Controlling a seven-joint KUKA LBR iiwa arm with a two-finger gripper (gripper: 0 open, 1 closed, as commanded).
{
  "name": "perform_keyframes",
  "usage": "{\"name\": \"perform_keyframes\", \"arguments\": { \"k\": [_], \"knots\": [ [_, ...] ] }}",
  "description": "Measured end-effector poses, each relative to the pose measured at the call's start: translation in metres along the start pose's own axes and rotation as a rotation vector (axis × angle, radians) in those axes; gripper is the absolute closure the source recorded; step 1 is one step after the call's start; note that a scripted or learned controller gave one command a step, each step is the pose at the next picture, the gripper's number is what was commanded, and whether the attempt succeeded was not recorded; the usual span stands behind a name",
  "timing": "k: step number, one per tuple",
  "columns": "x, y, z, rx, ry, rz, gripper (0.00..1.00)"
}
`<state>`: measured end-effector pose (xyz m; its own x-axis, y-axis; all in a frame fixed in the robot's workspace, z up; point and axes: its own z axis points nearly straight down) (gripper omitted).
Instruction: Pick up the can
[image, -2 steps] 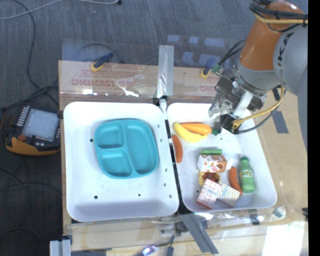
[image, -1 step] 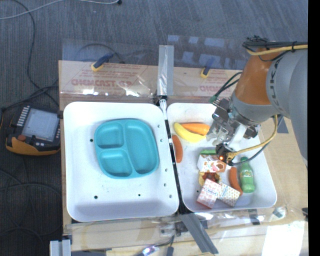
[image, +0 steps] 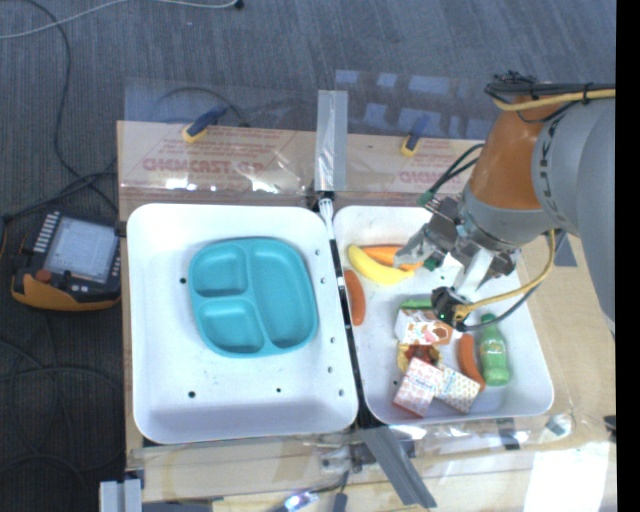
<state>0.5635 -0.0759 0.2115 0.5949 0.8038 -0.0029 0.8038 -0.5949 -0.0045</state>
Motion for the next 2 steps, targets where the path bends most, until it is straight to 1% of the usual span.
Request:
{"name": "perform_keyframes", "arguments": {
  "k": [1, 2],
  "knots": [
    [-0.050, -0.029, 0.090, 0.002, 0.000, 0.127, 0.00],
    [-0.065, -0.034, 0.116, -0.032, 0.029, 0.439, 0.00]
  ]
}}
